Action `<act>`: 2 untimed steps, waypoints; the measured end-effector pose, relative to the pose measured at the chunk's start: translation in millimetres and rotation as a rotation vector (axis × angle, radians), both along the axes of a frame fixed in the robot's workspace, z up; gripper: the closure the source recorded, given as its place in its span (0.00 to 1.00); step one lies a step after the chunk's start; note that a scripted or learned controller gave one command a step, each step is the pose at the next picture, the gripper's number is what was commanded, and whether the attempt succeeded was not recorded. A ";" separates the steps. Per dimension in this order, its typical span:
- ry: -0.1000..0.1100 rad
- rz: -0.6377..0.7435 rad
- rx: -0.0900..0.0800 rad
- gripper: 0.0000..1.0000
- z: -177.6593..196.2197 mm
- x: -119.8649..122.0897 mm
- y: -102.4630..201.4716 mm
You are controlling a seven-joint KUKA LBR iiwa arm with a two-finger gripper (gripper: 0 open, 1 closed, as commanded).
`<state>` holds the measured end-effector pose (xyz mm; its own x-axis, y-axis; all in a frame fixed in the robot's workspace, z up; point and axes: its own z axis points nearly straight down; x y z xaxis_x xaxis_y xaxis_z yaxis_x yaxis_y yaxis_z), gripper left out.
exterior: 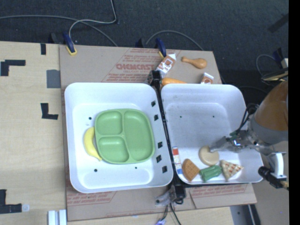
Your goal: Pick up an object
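Observation:
Several toy foods lie along the front of the right bin (201, 102): a round tan biscuit (208, 156), a brown bread piece (189, 169), a green pickle (211, 173) and a pizza slice (230, 168). My gripper (219, 146) reaches in from the right, low over the bin floor, its tip just above and right of the biscuit. Whether it touches the biscuit cannot be made out. The grey arm with its orange band (274, 111) sits over the bin's right rim.
The left bin (75, 125) holds a green divided plate (124, 136) with a yellow banana (90, 144) against its left side. Behind the bins on the cardboard lie a drumstick (193, 61), a snack packet (165, 63), an orange item (172, 81) and a small box (206, 79).

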<state>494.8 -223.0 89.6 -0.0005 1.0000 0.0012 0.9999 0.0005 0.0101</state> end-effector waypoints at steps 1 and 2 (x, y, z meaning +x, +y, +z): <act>-0.001 0.000 -0.003 0.00 -0.4 49.4 51.7; 0.012 0.002 0.000 0.00 15.5 40.0 120.6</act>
<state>534.8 -102.4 105.2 -0.0022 1.0000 0.0013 1.0000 0.0022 -0.0022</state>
